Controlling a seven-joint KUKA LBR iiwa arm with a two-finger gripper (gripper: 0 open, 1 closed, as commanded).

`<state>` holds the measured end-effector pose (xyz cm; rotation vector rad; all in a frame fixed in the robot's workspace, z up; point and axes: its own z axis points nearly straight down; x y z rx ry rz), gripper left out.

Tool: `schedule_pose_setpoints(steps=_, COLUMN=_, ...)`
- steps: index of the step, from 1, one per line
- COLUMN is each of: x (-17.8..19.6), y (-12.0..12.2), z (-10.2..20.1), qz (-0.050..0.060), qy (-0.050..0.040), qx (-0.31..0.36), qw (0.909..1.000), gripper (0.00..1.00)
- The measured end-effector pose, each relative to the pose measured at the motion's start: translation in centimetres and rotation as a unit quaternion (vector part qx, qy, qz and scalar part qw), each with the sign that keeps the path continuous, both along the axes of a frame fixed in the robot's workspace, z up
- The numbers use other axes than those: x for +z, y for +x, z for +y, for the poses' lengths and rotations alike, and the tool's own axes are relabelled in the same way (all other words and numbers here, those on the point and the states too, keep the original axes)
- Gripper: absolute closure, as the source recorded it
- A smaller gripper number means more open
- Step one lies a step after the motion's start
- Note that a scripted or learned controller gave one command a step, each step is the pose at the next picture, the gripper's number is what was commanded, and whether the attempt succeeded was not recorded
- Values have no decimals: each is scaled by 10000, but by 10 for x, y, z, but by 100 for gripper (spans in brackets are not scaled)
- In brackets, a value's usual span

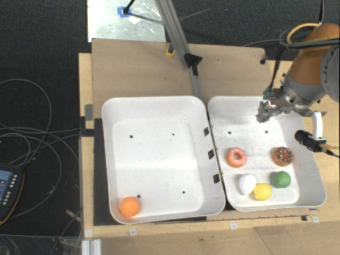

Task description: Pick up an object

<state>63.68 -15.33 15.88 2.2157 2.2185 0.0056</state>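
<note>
Orange ball (129, 206) in left bin (154, 108); jaws above right bin (234, 106), state unclear, holding nothing visible.

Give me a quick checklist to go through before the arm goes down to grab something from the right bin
1. Gripper is above the right bin, at its far end: ok.
2. Nothing between its fingers: ok.
3. Finger opening: cannot tell.
4. Targets present: pink doughnut, chocolate doughnut, green ball, yellow ball, white ball: ok.
5. Room around the target: both doughnuts lie apart from the rest, ok; white and yellow balls touch, not ok.
6. Gripper over a target: not ok, all lie nearer the camera.
</note>
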Motion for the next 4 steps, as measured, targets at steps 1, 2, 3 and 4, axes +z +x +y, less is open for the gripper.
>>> schedule_pose_setpoints(steps=1, x=55, y=2, z=0, qz=-8, qy=-2, qx=14, qw=10000, gripper=100)
schedule_pose_setpoints(steps=2, x=52, y=-2, z=59, qz=29, qy=20, qx=46, qw=10000, gripper=100)
schedule_pose_setpoints(steps=3, x=45, y=-10, z=111, qz=38, qy=20, qx=45, qw=10000, gripper=100)
schedule_pose_setpoints(steps=4, x=50, y=-14, z=157, qz=33, qy=22, qx=45, qw=10000, gripper=100)
